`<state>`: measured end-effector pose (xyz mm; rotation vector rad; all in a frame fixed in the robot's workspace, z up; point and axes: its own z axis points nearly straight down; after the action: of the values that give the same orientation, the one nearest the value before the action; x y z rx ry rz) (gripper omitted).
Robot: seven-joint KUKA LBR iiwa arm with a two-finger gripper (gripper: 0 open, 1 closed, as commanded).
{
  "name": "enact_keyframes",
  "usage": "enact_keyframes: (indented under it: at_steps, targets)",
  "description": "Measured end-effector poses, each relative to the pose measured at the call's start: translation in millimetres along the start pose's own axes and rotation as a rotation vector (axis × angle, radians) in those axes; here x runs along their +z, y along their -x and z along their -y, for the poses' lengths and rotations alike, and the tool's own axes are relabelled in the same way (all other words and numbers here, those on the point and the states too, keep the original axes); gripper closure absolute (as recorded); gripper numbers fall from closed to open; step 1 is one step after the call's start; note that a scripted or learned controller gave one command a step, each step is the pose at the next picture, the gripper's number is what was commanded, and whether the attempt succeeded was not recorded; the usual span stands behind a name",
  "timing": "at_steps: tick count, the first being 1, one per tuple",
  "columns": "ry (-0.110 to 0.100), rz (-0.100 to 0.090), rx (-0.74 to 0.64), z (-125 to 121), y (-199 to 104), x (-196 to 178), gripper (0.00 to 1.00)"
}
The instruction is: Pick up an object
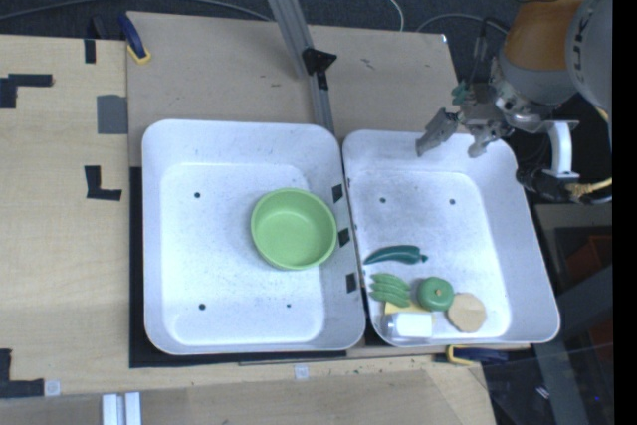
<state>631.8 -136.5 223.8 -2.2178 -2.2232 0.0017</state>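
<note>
the claw (457, 136) hangs over the far rim of the right bin (518, 214), at the end of the grey arm (557, 25) with its orange band. its two fingers are spread apart, and nothing sits between them.

the loose things lie in a cluster at the near end of the right bin, well apart from the claw and on the opposite end of that bin. a dark green pepper-like piece (396, 256) lies furthest from the near rim. below it, a lighter green ridged piece (390, 290) rests just beside a round green object (434, 294). a tan round piece (466, 313) sits against the round green object on the side toward the bin's outer wall. a pale yellowish-white block (410, 323) lies closest to the near rim, under the ridged piece.

in the left bin (169, 214), a green bowl (294, 229) stands upright near the wall shared with the right bin. both bins rest on the wooden tabletop (219, 75).
</note>
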Motion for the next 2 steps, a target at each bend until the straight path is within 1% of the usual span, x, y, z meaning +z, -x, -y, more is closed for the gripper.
enact_keyframes:
  at_steps: [1,2]
  targets:
    - [0.0,0.0,0.0,0.0,0.0,0.0,0.0]
    - [-0.004,0.001,0.001,-0.3,0.6,43.8,0.0]
